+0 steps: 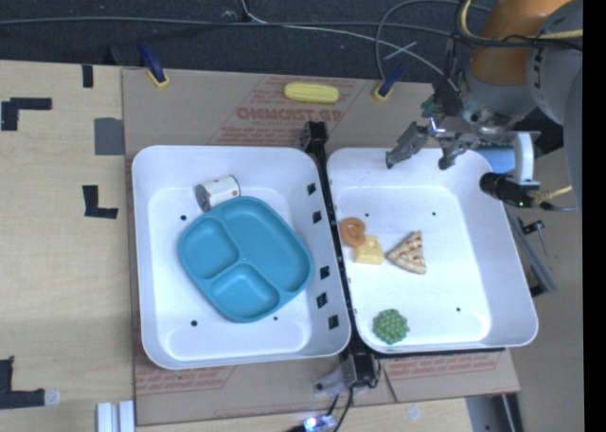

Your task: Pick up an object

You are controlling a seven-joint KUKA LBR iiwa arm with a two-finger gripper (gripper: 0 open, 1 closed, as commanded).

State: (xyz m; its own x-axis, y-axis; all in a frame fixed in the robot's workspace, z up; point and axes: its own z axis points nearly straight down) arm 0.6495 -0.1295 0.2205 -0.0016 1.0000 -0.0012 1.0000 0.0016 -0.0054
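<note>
— While the grey arm [530, 51] reaches in from the right, where do its jaws [423, 151] stand?

— Spread wide apart above the far rim of the right bin [492, 231], gripping nothing and touching no object.

— And the items to pick?

— All lie nearer the camera in that bin: an orange ring [352, 230] touching a yellow block [369, 251], a pizza slice [409, 254] just beside them, and a green broccoli piece [390, 326] near the front wall.

— The left bin [156, 260]?

— It carries a blue divided plate [244, 258] and a small white cup [218, 192] lying on its side by the plate's far edge. A yellow banana [311, 93] rests on the tabletop [57, 260] beyond both bins.
</note>
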